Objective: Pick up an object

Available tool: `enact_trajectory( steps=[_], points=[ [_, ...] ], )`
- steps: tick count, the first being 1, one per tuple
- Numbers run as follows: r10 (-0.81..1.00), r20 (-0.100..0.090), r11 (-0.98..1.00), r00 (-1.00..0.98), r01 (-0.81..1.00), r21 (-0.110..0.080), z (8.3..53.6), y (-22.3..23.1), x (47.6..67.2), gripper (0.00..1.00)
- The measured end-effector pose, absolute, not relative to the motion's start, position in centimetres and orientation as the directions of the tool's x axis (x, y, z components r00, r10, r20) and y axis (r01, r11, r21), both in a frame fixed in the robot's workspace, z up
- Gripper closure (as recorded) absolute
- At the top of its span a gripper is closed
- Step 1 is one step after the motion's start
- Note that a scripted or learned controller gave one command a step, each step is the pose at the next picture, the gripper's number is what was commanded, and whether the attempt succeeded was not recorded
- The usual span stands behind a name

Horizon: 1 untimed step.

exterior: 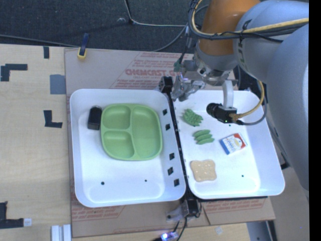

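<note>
The jaws (pixel 181 89) hang over the far left corner of the right bin (pixel 261 177), close to the divider where the two bins meet. They sit in a tangle of dark metal and cable, so I cannot tell how wide they stand; nothing visible lies between them, though the view there is poor.

The nearest candidate is a leafy green toy (pixel 192 117), lying on the bin floor just in front of the jaws. A green pea pod (pixel 203 136) lies near it, a small blue and red carton (pixel 233 143) sits further right, and a slice of toast (pixel 203 170) rests towards the near edge. In the left bin (pixel 83 179) a green divided plate (pixel 132 132) lies flat with a black block (pixel 95 118) touching its left rim.

The main risk, as I judge it, is position: the jaws look nearer the bin wall than the leafy toy, so a straight descent could strike the rim or close on bare plastic. The toy is low and flat, so a shallow grip may slide off it. A cable loop (pixel 248 112) hanging beside the wrist could also drag across the carton.
</note>
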State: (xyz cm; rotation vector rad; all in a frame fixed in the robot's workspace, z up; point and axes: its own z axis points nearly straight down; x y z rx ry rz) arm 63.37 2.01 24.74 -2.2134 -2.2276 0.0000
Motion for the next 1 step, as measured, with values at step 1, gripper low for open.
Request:
enact_trajectory(
  steps=[1],
  points=[
    [1.000,0.001,0.006,-0.006,1.000,-0.004,22.96,7.51,62.28,1.00]
  ],
)
